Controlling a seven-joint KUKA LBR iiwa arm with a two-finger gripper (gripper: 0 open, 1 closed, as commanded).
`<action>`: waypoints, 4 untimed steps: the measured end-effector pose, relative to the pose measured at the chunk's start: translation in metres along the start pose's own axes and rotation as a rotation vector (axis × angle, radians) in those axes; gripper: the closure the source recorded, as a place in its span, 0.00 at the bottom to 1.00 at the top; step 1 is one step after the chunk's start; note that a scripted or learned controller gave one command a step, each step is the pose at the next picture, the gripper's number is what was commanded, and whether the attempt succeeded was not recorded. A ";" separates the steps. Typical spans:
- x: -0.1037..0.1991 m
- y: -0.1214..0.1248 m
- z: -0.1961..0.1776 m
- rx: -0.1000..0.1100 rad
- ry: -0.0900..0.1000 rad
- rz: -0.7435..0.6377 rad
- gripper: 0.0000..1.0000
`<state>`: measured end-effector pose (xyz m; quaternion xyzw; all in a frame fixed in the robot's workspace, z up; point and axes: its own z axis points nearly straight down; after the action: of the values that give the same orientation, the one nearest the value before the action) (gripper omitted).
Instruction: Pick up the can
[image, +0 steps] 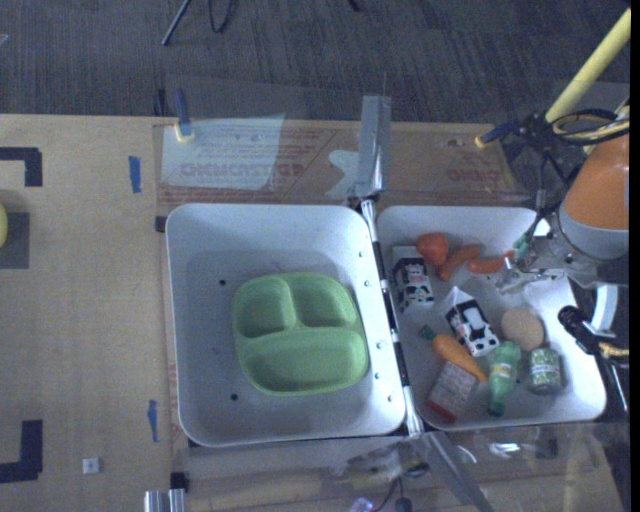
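Note:
The can (545, 368) is small, with a green label and a silvery top. It stands upright near the front right corner of the right bin (590, 405). My gripper (522, 270) hangs over the back right part of that bin, under the arm's orange band (600, 190). It is beside a red-orange toy vegetable (487, 266) and well behind the can, with a tan round item (522, 327) lying between them. Nothing is seen held in the gripper.
The right bin also holds a green bottle (503, 375) touching the can's left side, a carrot (458, 357), a red box (452, 390), a small carton (472, 328), a cow-patterned item (412, 282) and a red tomato (433, 247). The left bin (190, 300) holds a green divided plate (298, 332).

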<state>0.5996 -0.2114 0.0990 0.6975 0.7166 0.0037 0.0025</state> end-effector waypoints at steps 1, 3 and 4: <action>-0.013 0.027 -0.156 0.003 -0.004 -0.040 1.00; 0.130 0.066 -0.189 0.009 -0.002 0.052 1.00; 0.133 0.074 -0.337 0.005 -0.004 0.235 1.00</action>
<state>0.6671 -0.0773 0.4365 0.7767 0.6299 0.0006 0.0016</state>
